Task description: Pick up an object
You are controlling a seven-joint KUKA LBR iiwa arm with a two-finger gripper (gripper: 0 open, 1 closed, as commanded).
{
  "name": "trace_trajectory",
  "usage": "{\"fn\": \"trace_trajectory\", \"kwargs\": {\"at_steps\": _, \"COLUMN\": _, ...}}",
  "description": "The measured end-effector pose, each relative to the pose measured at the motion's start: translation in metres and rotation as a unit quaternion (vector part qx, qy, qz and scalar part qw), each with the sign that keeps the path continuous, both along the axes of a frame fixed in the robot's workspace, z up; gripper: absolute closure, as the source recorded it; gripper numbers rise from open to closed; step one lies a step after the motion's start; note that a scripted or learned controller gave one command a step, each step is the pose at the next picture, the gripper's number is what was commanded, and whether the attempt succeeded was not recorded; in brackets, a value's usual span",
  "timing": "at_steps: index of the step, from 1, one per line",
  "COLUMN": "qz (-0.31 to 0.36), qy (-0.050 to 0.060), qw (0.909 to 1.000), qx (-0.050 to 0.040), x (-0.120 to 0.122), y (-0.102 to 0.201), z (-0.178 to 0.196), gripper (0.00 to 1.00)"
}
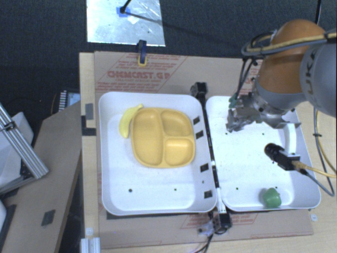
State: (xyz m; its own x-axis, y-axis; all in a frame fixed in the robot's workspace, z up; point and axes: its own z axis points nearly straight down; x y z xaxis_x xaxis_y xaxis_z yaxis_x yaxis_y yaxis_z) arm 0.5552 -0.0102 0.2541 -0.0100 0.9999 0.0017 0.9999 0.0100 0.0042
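Near rt bin's (310, 194) front edge, green obj (271, 197), well apart from end effector (235, 121); its state unclear

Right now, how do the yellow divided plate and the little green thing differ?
The yellow divided plate lies in the left bin; the green object sits in the right bin, near its front edge. The plate is much larger than the green object. The plate is flat with three compartments; the green object is a small rounded lump. A banana touches the plate; the green object sits alone. Both rest untouched by the gripper.
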Motion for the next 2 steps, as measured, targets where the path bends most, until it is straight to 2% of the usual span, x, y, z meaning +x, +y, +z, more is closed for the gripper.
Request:
{"fn": "trace_trajectory", "kwargs": {"at_steps": 1, "qz": 0.0, "qy": 0.0, "qw": 1.0, "qx": 0.0001, "x": 0.017, "y": 0.047, "z": 0.0, "gripper": 1.0}}
{"fn": "trace_trajectory", "kwargs": {"at_steps": 2, "qz": 0.0, "qy": 0.002, "qw": 1.0, "qx": -0.0002, "x": 0.022, "y": 0.096, "z": -0.016, "gripper": 1.0}}
